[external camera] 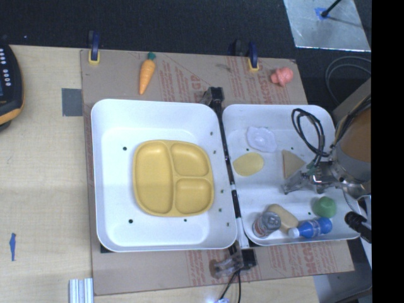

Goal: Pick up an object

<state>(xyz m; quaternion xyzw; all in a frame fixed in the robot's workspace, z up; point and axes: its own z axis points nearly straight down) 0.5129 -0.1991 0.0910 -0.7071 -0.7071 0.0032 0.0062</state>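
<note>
In the left bin (107, 169) you have a yellow divided plate (172, 177), long axis running near-to-far. The right bin (243, 115) crowds a yellow disc (248, 164), tan wedge (291, 163), green ball (325, 206) and blue-capped bottle (311, 228) around the gripper (291, 185), which grasps nothing.

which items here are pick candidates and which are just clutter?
Pick candidates, right bin: yellow oval piece, tan wedge, green ball, blue-capped bottle; gripper beside the wedge.

Lying about: yellow divided tray, toy carrot, pink toy.
</note>
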